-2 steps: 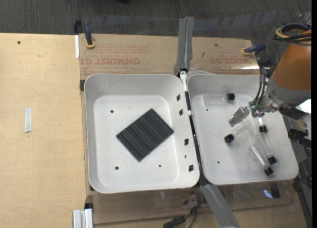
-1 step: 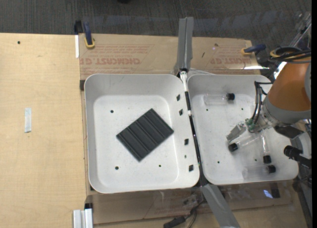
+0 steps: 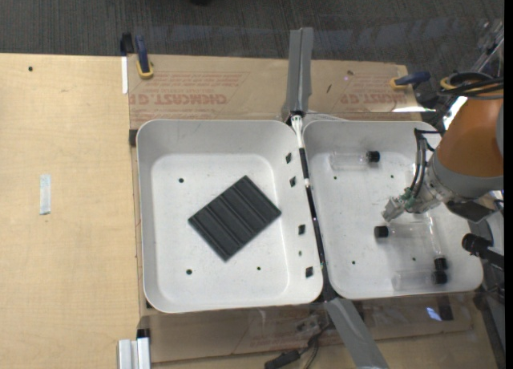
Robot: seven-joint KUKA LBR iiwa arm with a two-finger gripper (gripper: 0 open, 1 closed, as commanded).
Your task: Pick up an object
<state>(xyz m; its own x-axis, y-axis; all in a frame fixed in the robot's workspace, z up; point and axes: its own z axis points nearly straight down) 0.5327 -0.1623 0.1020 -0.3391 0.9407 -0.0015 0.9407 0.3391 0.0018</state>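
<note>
A dark grey ribbed rectangular pad (image 3: 235, 216) lies flat and turned diagonally in the middle of the left bin (image 3: 160, 151). In the right bin (image 3: 353, 131) lie clear plastic pieces with small black ends: one at the back (image 3: 373, 156), one near the middle (image 3: 381, 232), one at the front right (image 3: 439, 269). My gripper (image 3: 398, 207) hangs low over the right part of the right bin, just above and right of the middle black-ended piece, over a clear piece (image 3: 418, 229). Whether anything is held cannot be made out.
The grey arm with its orange band (image 3: 473, 139) covers the right bin's right side. A grey divider bar (image 3: 300, 79) runs between the bins. Cardboard (image 3: 216, 91) lies behind them with blue clamps (image 3: 141, 56) at its corners. A wooden benchtop (image 3: 64, 199) spreads to the left.
</note>
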